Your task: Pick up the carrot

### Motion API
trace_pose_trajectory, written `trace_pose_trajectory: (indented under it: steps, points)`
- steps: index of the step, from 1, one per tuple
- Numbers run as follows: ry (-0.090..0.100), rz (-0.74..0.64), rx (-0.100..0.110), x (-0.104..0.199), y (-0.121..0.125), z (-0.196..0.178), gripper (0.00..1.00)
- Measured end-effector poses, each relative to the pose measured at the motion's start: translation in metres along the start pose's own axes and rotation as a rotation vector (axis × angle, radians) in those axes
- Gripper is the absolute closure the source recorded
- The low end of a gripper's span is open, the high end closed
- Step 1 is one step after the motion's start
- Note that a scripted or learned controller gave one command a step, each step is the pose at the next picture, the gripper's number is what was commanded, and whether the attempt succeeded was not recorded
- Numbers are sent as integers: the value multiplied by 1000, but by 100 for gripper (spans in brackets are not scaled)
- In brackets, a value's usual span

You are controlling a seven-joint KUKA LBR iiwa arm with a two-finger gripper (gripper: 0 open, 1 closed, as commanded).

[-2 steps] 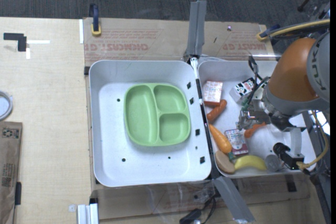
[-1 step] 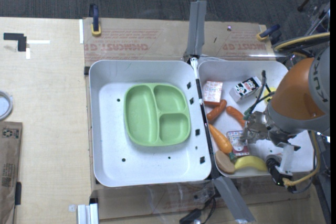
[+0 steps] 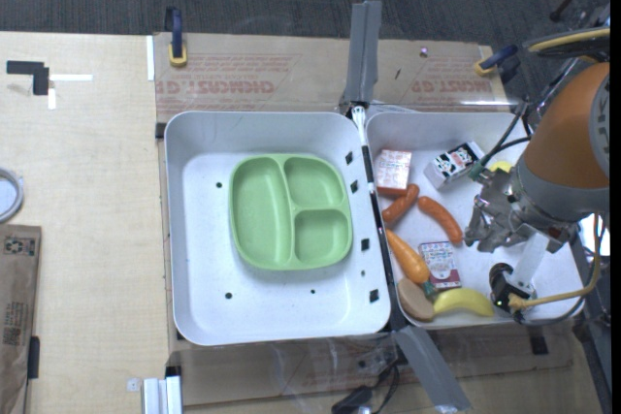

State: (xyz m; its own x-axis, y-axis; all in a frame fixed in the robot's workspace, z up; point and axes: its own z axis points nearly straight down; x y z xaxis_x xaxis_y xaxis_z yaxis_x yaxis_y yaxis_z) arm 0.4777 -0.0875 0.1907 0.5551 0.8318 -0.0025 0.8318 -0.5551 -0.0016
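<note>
The carrot (image 3: 406, 255), orange and tapered, lies slantwise in the right bin (image 3: 456, 126) close to its left wall. Its lower end touches a tan round piece (image 3: 415, 302). My gripper (image 3: 483, 230) hangs over the right half of the same bin, well to the right of the carrot and apart from it. A red and white packet (image 3: 441, 265) lies between the two. The grey wrist and the orange band of the arm (image 3: 572, 136) rise behind the gripper.
Two reddish sausages (image 3: 400, 204) (image 3: 440, 218) lie just above the carrot. A banana (image 3: 464, 303) rests at the bin's front, with a small carton (image 3: 392, 170) and a black and white box (image 3: 456, 162) at the back. The left bin (image 3: 194, 208) holds a green divided plate (image 3: 289, 210).
</note>
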Motion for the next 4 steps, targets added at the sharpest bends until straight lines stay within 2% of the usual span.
trace_pose_trajectory:
  steps: [1,2,3,4]
  points:
    - [0,518,2,-6,3,90,100]
    - [-1,777,2,-10,15,-18,100]
    - [-1,677,5,-16,8,84,100]
    - [-1,717,2,-11,7,-33,100]
